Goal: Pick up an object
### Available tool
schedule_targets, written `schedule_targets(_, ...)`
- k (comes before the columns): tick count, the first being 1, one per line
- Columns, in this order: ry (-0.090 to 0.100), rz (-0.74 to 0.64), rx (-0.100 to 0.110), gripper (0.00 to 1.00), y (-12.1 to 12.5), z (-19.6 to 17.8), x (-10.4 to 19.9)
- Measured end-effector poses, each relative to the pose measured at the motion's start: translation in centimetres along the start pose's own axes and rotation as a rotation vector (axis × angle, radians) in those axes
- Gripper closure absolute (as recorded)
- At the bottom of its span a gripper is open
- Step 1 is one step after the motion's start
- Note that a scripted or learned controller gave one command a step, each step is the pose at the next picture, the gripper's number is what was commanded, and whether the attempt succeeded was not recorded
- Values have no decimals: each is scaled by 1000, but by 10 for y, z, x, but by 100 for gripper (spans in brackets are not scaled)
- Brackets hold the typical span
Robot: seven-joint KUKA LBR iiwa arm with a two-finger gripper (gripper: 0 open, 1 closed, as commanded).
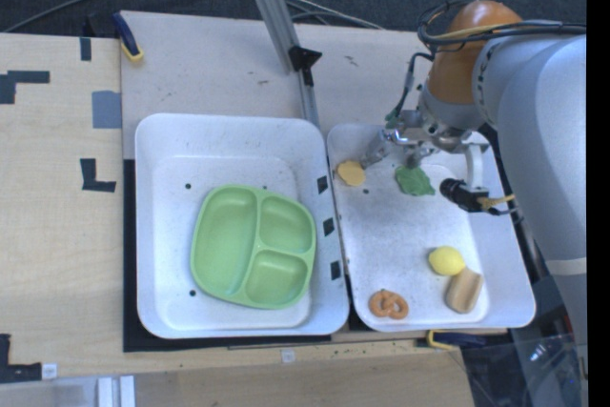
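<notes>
Pincer (412,146) state: cannot tell. Green leaf-shaped piece (415,180) just below, yellow piece (351,173) to its left. Risk: nudging either aside, closing empty.

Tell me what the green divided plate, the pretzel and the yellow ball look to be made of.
Green divided plate: likely moulded plastic, smooth and matte, one even colour with rounded compartment ridges. Pretzel: probably a plastic or rubber toy, uniform orange-brown. Yellow ball: looks like smooth plastic, possibly a toy lemon, with a faint highlight.
</notes>
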State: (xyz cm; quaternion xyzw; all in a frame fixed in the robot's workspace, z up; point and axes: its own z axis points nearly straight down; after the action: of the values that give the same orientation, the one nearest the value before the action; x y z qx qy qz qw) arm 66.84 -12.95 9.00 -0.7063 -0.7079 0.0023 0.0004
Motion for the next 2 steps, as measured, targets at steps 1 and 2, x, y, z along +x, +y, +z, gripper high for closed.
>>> schedule_targets(1,-1,-2,0,100,0,-10,0)
schedule_targets(2,3,0,-8,100,-6,-68,6)
